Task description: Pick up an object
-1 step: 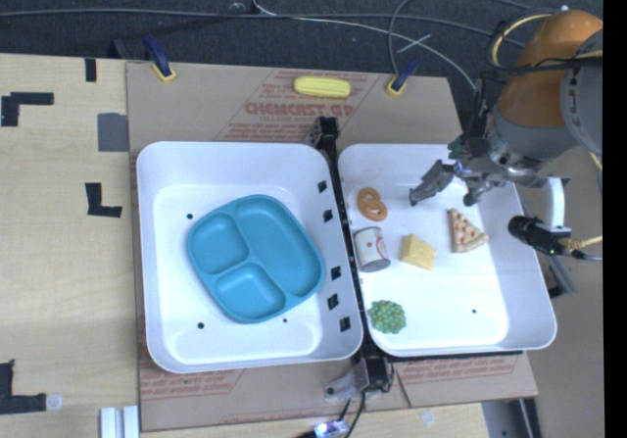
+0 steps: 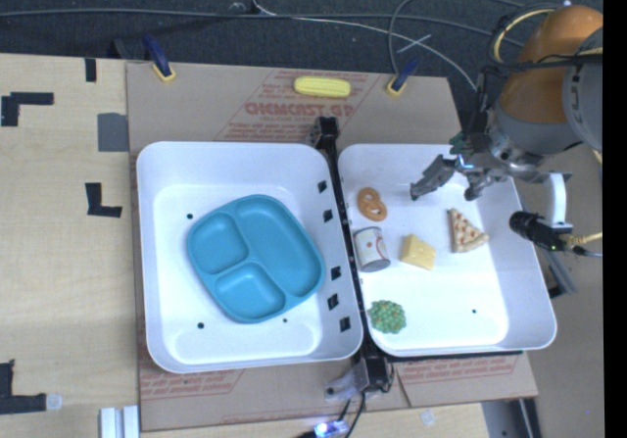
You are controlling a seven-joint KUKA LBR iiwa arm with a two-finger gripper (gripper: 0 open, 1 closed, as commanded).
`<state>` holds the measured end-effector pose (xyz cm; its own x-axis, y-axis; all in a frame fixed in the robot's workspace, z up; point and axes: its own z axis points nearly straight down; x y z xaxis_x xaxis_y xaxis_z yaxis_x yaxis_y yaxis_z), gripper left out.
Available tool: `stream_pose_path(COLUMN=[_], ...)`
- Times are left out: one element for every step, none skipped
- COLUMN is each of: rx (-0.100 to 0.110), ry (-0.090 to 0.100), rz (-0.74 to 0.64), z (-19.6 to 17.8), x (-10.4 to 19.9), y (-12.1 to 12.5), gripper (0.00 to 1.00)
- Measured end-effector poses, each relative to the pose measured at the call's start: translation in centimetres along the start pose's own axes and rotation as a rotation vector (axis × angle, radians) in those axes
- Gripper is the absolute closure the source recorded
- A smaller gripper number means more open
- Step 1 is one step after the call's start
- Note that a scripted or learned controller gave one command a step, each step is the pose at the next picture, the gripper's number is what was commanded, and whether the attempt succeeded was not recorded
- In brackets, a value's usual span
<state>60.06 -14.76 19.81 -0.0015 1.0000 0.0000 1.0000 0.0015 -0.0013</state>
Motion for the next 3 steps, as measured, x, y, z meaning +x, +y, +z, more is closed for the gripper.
stream_pose_path(rx=[0.006,-0.002,-0.005], ry=[0.0,-0.003,-0.003], rz=[0.001,-0.001,-0.001], z=[6.4,11.5,10.2], x=[-0.4,-0.3,-0.3], y=[-0.2,-0.1,0.0], gripper=[0.0,0.0,1.0])
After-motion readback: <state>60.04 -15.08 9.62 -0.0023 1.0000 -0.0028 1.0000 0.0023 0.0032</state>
